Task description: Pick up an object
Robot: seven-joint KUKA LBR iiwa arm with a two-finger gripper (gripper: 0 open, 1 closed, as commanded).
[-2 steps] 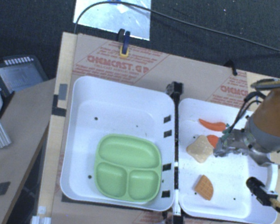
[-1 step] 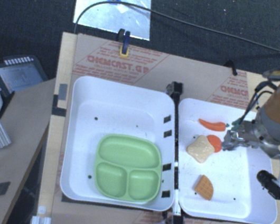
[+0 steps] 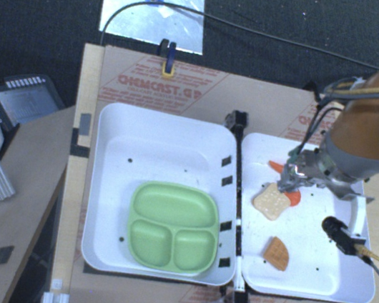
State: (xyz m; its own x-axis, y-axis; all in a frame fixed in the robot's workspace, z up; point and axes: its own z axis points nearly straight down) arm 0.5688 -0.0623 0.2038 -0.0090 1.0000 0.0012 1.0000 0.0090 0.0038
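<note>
Because the arm reaches in from the right, its gripper (image 3: 290, 181) hangs low over the right bin (image 3: 312, 278), just above the pale cracker-like toy biscuit (image 3: 270, 201) and beside an orange-red piece (image 3: 290, 196). Whether the claw is wide or narrow I cannot tell; nothing is visibly held. A tan waffle-like piece (image 3: 276, 253) lies apart, nearer the front. The green divided plate (image 3: 173, 225) sits in the left bin (image 3: 110, 169).

Counter (image 3: 43, 158) of pale wood, printed cardboard sheet (image 3: 186, 88) laid flat on it, two white bins (image 3: 117, 127) side by side on the cardboard
</note>
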